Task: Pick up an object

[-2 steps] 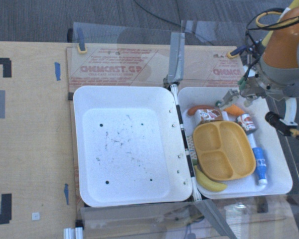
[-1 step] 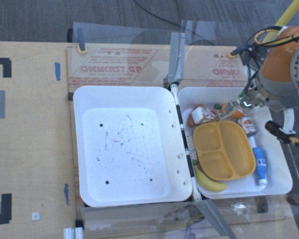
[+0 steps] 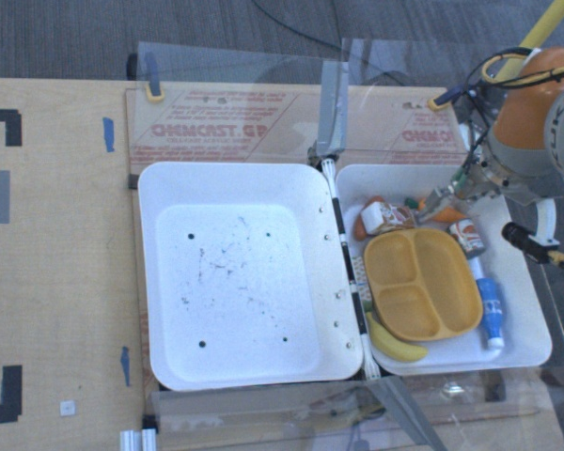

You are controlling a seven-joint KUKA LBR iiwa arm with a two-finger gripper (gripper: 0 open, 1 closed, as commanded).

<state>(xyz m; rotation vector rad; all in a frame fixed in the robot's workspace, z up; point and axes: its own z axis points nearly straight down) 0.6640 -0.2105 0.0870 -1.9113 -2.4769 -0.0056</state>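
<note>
The right bin (image 3: pixel 529 338) holds an orange divided plate (image 3: pixel 421 285) with a yellow banana (image 3: pixel 395 344) tucked under its near edge. A blue and white tube (image 3: pixel 490 314) lies along the plate's right side. At the bin's back lie an orange and white packet (image 3: pixel 383 216), a small orange piece (image 3: pixel 448 215) and a brown and white item (image 3: pixel 467 237). My gripper (image 3: pixel 439 198) reaches in from the right, low over the back of this bin, just above the orange piece and right of the packet.
The left bin (image 3: pixel 235 271) has only dark specks on its floor. A grey upright post (image 3: pixel 333 111) stands behind the seam between the bins. Cables (image 3: pixel 493 69) loop near the arm's orange band (image 3: pixel 531 111). Wooden bench surface lies to the left.
</note>
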